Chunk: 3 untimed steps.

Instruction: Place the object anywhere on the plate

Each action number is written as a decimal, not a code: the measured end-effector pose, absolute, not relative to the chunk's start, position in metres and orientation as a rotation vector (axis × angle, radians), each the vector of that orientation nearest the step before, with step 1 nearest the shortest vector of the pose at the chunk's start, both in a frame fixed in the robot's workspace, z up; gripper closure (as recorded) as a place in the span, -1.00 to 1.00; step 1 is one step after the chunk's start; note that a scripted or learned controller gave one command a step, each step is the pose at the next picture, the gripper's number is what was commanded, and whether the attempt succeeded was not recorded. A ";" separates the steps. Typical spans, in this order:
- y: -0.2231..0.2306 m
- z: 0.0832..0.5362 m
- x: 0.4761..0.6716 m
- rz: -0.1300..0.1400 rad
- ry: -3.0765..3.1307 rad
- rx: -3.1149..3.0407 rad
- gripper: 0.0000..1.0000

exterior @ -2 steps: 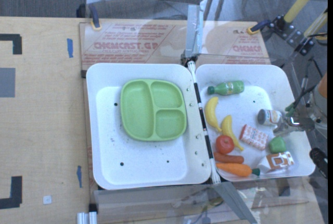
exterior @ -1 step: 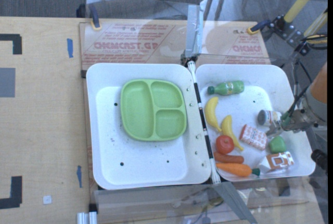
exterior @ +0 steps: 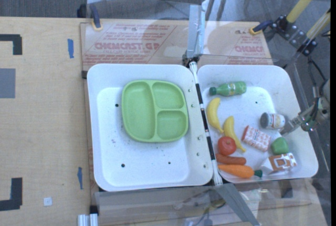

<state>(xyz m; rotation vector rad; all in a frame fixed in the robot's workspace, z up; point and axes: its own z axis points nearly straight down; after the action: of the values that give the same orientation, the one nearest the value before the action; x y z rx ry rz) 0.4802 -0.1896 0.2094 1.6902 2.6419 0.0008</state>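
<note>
A light green plate (exterior: 155, 110) with three compartments lies in the left white bin (exterior: 105, 156), with nothing on it. The right white bin (exterior: 294, 83) holds the loose objects: a green bottle (exterior: 229, 89), two yellow bananas (exterior: 213, 113), a red tomato (exterior: 227, 145), a red sausage (exterior: 231, 159), an orange carrot (exterior: 237, 171), a small can (exterior: 272, 120), a red and white packet (exterior: 256, 137), a green pepper (exterior: 280, 145) and an orange carton (exterior: 282, 162). My gripper (exterior: 297, 123) hangs low at the right bin's right rim, just right of the can.
A metal divider (exterior: 202, 125) runs between the two bins. Cardboard sheets (exterior: 136, 43) lie behind the bins. A yellow-handled clamp (exterior: 294, 14) stands at the back right. The wooden benchtop (exterior: 42, 114) stretches to the left.
</note>
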 end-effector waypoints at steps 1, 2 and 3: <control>-0.197 0.183 0.480 0.001 2.850 1.320 1.00; -0.219 0.169 0.480 0.001 2.883 1.247 1.00; -0.196 0.171 0.481 0.002 3.082 0.598 1.00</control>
<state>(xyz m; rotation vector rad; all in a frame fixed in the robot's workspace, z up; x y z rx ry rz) 0.4809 -0.1960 0.1711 0.5978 3.0820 0.0020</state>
